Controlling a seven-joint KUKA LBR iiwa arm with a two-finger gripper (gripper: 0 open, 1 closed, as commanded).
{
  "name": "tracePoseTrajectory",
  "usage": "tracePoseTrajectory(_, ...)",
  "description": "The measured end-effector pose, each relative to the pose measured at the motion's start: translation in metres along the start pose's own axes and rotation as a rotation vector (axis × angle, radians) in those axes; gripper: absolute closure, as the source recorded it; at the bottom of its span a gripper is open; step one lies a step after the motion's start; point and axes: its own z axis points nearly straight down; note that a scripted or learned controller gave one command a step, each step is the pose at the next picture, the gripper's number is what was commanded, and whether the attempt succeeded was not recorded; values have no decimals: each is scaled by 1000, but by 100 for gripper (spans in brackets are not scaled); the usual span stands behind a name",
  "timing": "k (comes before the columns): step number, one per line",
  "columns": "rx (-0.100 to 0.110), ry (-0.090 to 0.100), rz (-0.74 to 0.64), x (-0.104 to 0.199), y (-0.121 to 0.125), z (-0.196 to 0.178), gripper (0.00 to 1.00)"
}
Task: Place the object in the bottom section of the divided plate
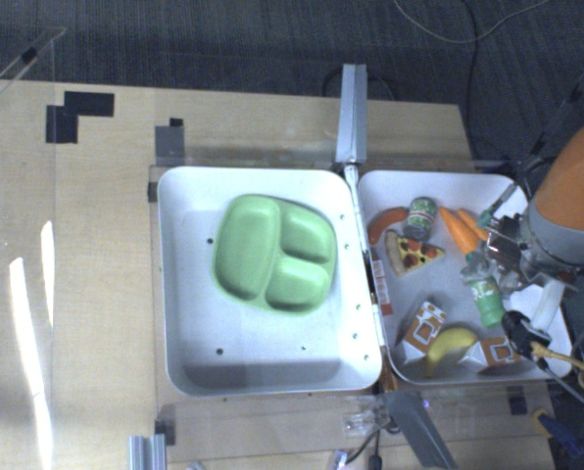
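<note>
From above, the wooden desk (96,262) carries two shallow white bins side by side. The left bin (189,360) holds a green divided plate (272,253), lying a little toward the bin's far side, with one long section on its left and two smaller sections on its right.

The right bin (395,360) is crowded with small things: a pizza slice (413,253), a small can (421,216), a carrot (459,228), a reddish sausage (382,221) near the divider, a banana (450,344) near the front, a small carton (424,325) just beside the banana, and a green bottle (488,302).

The arm comes in from the right, its orange band (576,189) above the right bin. The claw (493,262) sits low over that bin, right at the top of the green bottle; whether it is spread or pinching the bottle cannot be told, since the wrist hides that part.
</note>
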Motion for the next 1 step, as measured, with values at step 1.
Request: tracePoseTrajectory(1, 0, 2, 50, 111, 41, -60, 100)
